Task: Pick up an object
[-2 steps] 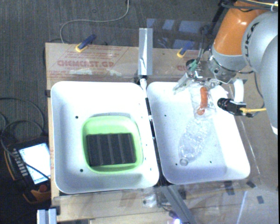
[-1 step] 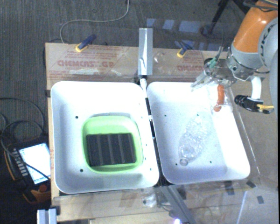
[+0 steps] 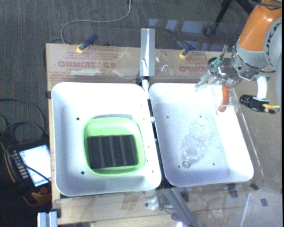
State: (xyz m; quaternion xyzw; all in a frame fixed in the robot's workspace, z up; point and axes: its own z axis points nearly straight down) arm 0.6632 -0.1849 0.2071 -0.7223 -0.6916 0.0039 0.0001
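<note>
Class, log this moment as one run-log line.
gripper: over right bin's far edge | clear plastic bottle: lying in right bin | green tray: left bin

Two white bins [image 3: 66, 126] side by side on surface. One green tray [image 3: 114, 147] with dark slatted insert, in left bin. One clear plastic bottle [image 3: 196, 141], in right bin. One orange object [image 3: 223, 99] at right bin's far edge. Two blue-yellow clamps [image 3: 86, 43] on cardboard behind bins.

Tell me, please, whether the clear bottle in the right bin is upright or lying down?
Lying down. The bottle lies lengthwise on the right bin's floor, its cap end pointing toward the near edge.
</note>
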